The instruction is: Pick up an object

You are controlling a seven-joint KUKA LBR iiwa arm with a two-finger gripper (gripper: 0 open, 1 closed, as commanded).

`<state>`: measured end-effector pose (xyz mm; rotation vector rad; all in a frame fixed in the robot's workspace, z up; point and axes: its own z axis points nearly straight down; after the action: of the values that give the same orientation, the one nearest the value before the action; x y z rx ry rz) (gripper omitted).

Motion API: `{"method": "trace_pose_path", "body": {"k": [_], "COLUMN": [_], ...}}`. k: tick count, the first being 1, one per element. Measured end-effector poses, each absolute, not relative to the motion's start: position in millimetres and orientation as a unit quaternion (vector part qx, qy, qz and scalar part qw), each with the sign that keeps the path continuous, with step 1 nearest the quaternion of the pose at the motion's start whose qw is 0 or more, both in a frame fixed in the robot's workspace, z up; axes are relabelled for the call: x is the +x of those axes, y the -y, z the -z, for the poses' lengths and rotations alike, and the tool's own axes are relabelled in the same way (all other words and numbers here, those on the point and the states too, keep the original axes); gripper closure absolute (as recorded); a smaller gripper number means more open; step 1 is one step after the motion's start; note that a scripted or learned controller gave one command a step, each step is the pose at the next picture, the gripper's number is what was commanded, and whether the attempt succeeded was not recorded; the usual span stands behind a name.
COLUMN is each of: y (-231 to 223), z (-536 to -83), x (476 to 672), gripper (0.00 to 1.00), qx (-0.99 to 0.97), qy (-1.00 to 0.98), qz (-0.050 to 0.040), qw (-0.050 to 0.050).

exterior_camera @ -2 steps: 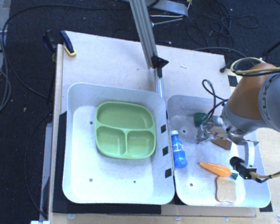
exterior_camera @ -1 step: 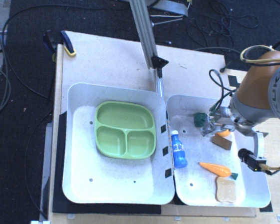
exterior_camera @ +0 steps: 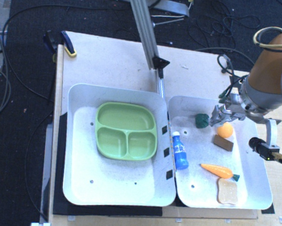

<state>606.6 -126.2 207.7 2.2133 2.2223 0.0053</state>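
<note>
The left bin (exterior_camera: 77, 143) holds a green tray (exterior_camera: 127, 131); the right bin (exterior_camera: 253, 193) holds a tube (exterior_camera: 179, 151), green piece (exterior_camera: 202, 120), carrot (exterior_camera: 218, 170), bread (exterior_camera: 227, 191), brown block (exterior_camera: 223, 142) and orange ball (exterior_camera: 225, 130). The tool (exterior_camera: 222, 116) hangs just above the ball — whether open or closed I cannot tell. Best to centre over the ball and descend straight, clear of the block touching it.

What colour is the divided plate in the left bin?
Light green, seen plainly in the camera view: the plate lies flat in the left bin.
</note>
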Motion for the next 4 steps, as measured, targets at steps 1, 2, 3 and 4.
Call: {"method": "trace_pose_path", "body": {"k": [1, 2, 3, 4], "y": [126, 83, 28, -23], "z": [-245, -250, -252, -241], "x": [607.1, 587.5, 579.5, 554.1], "gripper": [1.00, 1.00, 1.00, 1.00], "qx": [0.706, 0.706, 0.705, 0.705], "qy": [-0.708, -0.709, -0.709, -0.709], "qz": [0.0001, 0.0005, 0.0004, 0.0012], "qw": [0.001, 0.000, -0.001, -0.001]}}
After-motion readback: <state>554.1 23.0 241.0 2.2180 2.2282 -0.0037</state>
